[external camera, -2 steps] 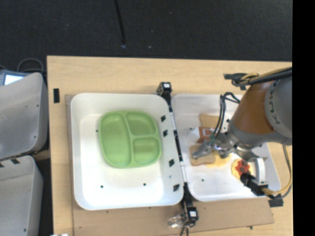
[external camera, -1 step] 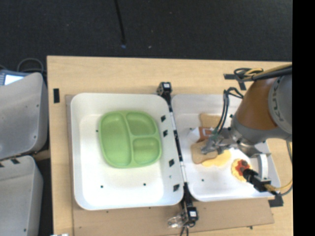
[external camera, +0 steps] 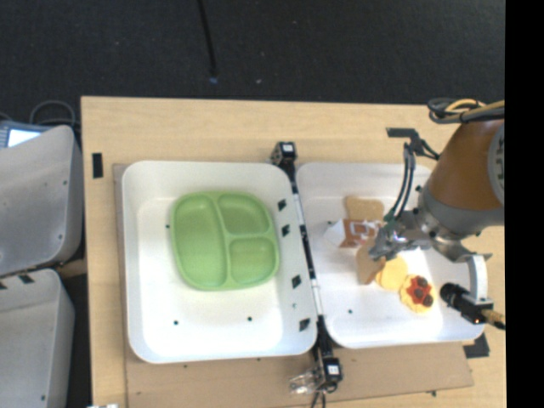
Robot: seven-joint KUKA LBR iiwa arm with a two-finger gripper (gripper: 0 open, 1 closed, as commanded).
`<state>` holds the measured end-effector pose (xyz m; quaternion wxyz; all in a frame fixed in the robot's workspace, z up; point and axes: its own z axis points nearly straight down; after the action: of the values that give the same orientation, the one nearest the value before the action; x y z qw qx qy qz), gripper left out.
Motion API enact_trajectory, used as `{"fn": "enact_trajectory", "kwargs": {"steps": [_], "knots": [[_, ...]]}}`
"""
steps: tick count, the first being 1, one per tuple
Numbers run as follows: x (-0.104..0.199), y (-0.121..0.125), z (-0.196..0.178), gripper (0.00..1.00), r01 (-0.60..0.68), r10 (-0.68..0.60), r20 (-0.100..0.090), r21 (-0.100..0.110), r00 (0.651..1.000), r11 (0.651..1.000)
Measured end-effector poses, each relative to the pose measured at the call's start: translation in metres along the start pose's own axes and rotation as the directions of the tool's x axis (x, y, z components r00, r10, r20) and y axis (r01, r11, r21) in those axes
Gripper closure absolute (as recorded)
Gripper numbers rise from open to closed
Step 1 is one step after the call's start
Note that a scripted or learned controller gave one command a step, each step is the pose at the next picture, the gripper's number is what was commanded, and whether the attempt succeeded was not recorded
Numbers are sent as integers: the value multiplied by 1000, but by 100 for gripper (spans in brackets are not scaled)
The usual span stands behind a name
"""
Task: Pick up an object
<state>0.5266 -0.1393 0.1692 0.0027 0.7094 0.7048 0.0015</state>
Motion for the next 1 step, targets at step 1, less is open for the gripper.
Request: {"fn": "enact_trajectory", "kwargs": {"steps": [1], "knots": [[5,7,-47,100,10,-9,0,-1,1000,1000]]}}
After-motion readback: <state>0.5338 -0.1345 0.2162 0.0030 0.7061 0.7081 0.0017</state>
